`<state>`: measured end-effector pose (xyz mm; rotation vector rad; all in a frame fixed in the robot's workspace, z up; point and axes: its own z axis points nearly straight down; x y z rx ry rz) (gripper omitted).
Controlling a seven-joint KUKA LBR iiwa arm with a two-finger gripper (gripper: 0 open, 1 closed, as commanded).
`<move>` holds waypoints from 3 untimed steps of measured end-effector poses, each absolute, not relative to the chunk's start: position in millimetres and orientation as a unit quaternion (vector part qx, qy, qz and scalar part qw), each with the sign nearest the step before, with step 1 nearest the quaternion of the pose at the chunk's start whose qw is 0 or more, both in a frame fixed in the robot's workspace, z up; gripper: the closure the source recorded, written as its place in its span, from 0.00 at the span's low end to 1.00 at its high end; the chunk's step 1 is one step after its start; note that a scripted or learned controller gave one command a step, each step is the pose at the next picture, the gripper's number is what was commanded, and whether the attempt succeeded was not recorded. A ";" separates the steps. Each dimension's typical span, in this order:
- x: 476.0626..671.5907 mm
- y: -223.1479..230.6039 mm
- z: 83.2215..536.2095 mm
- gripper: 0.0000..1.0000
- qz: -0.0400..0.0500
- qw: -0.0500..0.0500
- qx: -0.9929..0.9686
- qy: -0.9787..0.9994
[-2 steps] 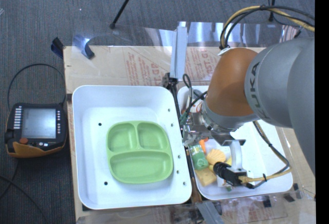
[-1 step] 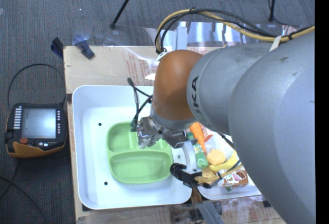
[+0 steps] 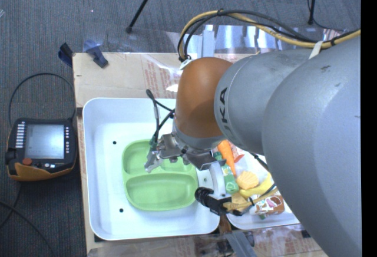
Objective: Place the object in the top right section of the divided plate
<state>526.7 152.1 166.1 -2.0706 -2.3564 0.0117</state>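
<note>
A light green divided plate (image 3: 154, 192) lies in the left white bin (image 3: 103, 132). Its large near section and a smaller far-left section show; the far-right part is hidden under the arm. My gripper (image 3: 154, 159) hangs low over the plate's far half, near the ridge between the sections. The wrist and its orange band cover most of it. I see no object between the fingers or on the visible parts of the plate.
The right bin (image 3: 259, 221) holds a heap of toy food: an orange carrot (image 3: 226, 152), yellow pieces (image 3: 248, 181) and a small printed carton (image 3: 272, 206). The big grey arm covers most of that bin. A teach pendant (image 3: 41, 148) lies on the floor at left.
</note>
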 end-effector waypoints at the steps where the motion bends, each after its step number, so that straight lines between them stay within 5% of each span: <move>1: 527.0 150.9 172.0 1.00 0.007 0.005 -0.661 -0.750; 2: 507.2 84.2 184.4 1.00 0.003 0.003 -0.634 -0.773; 3: 508.4 80.4 184.3 1.00 0.002 0.003 -0.485 -0.874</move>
